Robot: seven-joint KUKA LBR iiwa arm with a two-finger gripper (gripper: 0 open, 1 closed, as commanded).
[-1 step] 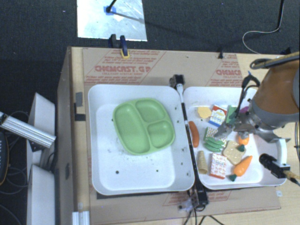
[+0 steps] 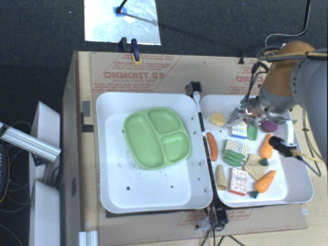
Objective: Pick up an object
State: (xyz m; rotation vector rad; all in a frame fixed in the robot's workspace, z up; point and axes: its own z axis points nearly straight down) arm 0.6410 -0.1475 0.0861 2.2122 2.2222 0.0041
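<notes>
Pincer [image 2: 245, 113] low in right bin [image 2: 302, 188], over the toy food near yellow piece [image 2: 218, 119]; can't tell its state. I'd pick one isolated target, that piece, centre squarely, descend straight, avoid neighbouring white packet [image 2: 239, 131]

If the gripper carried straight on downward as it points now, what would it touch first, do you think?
Most likely the small white-and-blue packet lying just under the gripper, with the green bottle-like toy right beside it; depth is hard to judge from this slanted view.
</notes>
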